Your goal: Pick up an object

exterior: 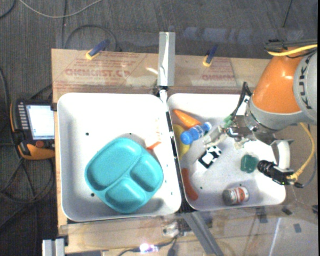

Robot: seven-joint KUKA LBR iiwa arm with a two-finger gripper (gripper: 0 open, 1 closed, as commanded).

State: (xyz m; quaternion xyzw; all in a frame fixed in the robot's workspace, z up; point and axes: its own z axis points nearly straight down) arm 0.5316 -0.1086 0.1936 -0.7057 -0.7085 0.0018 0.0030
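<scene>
You see 2 white bins side by side; the left bin holds a teal divided tray. The arm reaches over the right bin, its gripper low near a blue bottle and an orange carrot; you cannot tell how it is set. A green cup and a can lie apart from it.

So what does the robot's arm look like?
The arm is big and round, grey with a bright orange band and dark letters on the grey part. A yellow cable loops beside it, and a black plug sticks out below. At the end is a small gripper made of dark and silvery metal parts.
</scene>
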